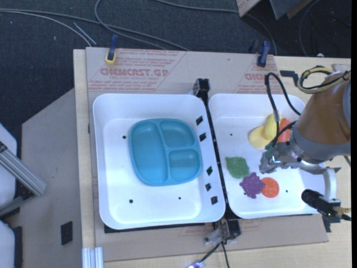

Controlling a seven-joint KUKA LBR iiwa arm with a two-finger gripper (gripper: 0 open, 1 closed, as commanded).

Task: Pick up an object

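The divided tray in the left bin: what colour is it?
Light blue, plain and unpatterned. The divided tray shows best in the camera view.

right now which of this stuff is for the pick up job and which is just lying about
For the job:
hand
green toy
purple toy
orange ball
yellow toy
right bin

Just lying about:
blue divided plate
left bin
clamps
cables on the floor

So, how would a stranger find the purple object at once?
Look in the right white bin, near its front wall. The purple object lies there between a green piece and a round orange piece; it is the sole purple, lumpy item.
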